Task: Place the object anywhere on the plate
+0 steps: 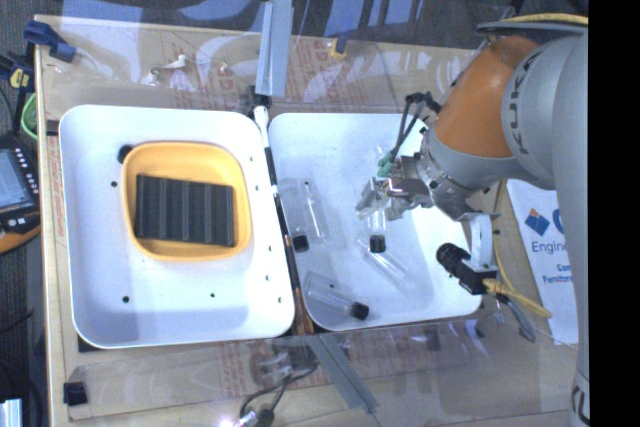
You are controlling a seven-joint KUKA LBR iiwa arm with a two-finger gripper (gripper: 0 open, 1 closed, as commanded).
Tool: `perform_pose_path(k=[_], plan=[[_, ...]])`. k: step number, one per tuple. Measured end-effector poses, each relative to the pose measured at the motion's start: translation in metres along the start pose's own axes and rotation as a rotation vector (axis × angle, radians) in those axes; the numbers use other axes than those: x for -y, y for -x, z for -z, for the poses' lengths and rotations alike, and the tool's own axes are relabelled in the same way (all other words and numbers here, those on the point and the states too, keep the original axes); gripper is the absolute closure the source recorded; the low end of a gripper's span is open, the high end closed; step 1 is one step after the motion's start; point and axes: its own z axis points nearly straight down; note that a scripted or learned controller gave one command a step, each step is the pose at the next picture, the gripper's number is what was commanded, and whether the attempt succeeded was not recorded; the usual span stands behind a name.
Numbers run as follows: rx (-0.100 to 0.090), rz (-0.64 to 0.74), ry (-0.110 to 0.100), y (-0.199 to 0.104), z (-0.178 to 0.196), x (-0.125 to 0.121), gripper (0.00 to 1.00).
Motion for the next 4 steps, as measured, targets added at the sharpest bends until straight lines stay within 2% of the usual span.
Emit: perform_pose_path(k=[1, 2, 3, 4], plan=[[-0.001, 0.133, 0.001, -0.083, 0.029, -0.050, 1.00], [-0.001, 0.216, -0.002, -0.132, -0.005, -0.044, 1.00], [-0.001, 0.216, -0.002, -0.132, -0.005, -0.044, 0.00], [0.000, 0.267, 0.002, -0.196, -0.004, -0.046, 0.00]])
